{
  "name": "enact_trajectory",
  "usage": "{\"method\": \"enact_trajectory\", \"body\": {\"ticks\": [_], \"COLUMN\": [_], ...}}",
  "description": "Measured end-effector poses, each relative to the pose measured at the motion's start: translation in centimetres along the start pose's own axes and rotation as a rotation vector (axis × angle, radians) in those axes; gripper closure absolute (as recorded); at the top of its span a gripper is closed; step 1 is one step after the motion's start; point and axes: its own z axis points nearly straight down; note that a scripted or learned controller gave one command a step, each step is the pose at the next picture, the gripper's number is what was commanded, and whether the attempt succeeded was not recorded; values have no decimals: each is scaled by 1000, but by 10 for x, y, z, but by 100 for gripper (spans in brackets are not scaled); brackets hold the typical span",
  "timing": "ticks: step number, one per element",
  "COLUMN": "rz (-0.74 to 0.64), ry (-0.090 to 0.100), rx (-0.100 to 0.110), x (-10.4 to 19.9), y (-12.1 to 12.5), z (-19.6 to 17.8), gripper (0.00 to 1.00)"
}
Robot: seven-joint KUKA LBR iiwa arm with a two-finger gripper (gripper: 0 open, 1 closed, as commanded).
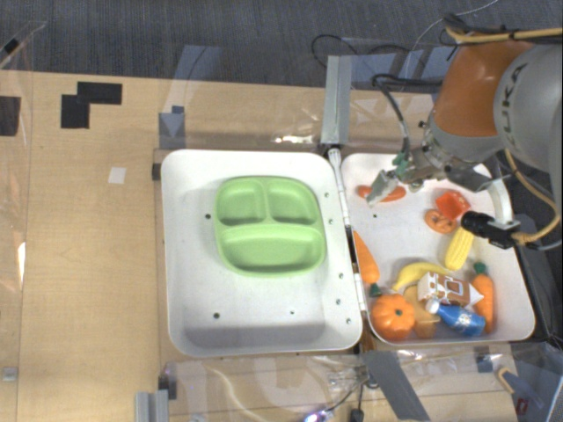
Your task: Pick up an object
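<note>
My gripper (385, 185) hangs over the far left corner of the right bin (519, 323), reaching in from the right on the grey and orange arm (479, 86). A small flat red-orange piece (393, 194) lies directly under its tip, partly hidden by it, and I cannot tell whether they touch. The rest of the toy food lies nearer the front: a red-orange piece (449, 207), a corn cob (458, 248), a banana (413, 273), a pumpkin (393, 316), a carrot (365, 258) along the left wall, and a small carton (442, 288).
A green divided plate (268, 225) sits in the left bin (202, 323). A second carrot (483, 295) and a blue item (462, 322) crowd the right bin's front right corner. A metal rail (335, 104) runs back from between the bins. Cables trail beside the arm.
</note>
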Motion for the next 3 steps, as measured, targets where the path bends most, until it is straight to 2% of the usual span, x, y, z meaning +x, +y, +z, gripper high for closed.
{"method": "enact_trajectory", "body": {"ticks": [1,2,3], "rz": [16,16,10], "ry": [-1,-3,-6], "rx": [2,-2,-7], "x": [-45,-52,-52], "y": [38,31,34], "z": [70,98,85], "gripper": [0,0,100]}}
